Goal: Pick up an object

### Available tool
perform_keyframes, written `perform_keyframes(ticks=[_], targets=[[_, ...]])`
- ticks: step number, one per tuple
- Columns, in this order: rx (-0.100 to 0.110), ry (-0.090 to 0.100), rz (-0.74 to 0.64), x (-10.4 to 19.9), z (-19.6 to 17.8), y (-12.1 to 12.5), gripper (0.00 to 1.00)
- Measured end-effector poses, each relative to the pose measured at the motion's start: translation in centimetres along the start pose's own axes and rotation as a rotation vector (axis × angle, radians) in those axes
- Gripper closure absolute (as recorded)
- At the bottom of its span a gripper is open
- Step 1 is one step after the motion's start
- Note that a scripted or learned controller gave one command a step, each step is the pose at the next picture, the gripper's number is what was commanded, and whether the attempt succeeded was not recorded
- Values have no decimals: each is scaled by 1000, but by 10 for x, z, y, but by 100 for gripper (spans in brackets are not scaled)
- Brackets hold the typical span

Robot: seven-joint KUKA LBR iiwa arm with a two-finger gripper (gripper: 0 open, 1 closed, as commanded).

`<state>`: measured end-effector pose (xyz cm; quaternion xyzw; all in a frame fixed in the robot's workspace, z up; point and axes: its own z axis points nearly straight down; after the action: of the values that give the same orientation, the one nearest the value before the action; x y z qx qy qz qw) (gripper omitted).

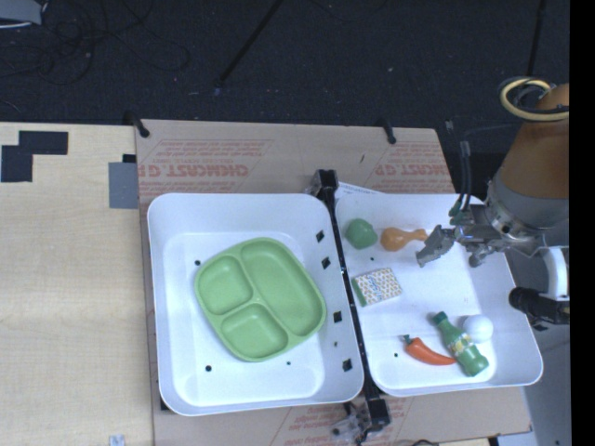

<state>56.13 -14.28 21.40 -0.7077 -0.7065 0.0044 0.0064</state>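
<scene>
Gripper over right bin: six objects; one green plate left.

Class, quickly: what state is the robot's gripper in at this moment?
Gripper: open, holding nothing, hovering over the right bin near the orange pear-shaped toy.

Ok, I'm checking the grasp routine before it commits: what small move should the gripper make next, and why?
Probably a short shift toward the orange pear-shaped toy and then down. The gripper hangs over the right bin with its fingers spread and nothing between them, and that toy lies nearest, just to its camera-left. The green ball beyond it sits apart, so it shouldn't interfere.
</scene>
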Motion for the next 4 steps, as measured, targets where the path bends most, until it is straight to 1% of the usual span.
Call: perform_keyframes(ticks=[1,2,3,4], targets=[[-12,-2,-2,0,-6,3,0],[-7,-1,-3,6,52,10,0],[-11,-1,0,4,114,15,0],[-17,1,0,5,120,18,0]])
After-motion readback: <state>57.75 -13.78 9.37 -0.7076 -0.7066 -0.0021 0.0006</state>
